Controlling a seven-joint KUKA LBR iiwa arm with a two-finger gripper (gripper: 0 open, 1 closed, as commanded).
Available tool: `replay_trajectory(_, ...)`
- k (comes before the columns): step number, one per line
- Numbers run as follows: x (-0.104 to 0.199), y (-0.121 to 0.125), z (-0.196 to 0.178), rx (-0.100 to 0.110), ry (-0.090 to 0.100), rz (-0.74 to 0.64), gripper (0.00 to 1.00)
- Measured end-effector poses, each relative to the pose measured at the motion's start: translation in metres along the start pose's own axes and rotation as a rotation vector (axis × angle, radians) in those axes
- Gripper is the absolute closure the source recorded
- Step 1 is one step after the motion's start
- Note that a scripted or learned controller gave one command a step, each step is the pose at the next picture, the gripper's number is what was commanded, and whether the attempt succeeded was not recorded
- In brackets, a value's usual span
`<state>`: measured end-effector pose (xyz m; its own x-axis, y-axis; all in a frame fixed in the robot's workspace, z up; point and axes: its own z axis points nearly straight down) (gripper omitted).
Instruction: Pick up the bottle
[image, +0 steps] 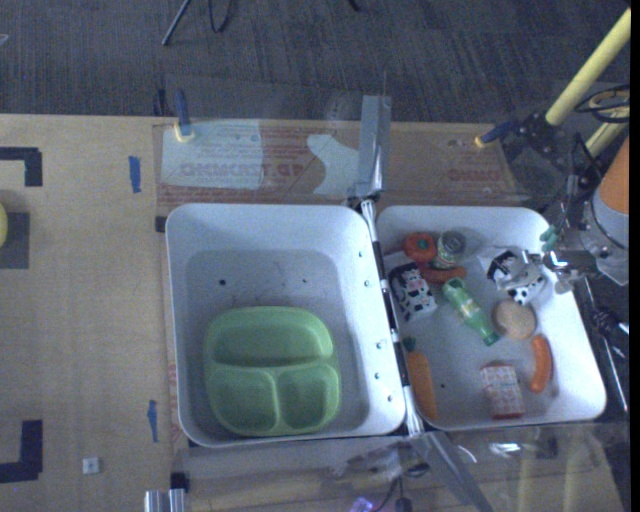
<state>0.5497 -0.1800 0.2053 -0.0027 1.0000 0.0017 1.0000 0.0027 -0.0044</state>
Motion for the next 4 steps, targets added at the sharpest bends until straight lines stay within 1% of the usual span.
replay_trajectory(1, 0.047, -0.034, 0.12, -0.008, -0.001, 0.157, 0.0)
replay_trajectory(2, 0.02, 0.041, 0.12, -0.007, -0.002, 0.208, 0.0)
replay_trajectory(3, 0.019, 0.042, 0.111, -0.004, -0.004, 0.205, 1.0)
replay_trajectory(4, 0.093, 0.051, -0.002, -0.002, -0.001, 0.08, 1.0)
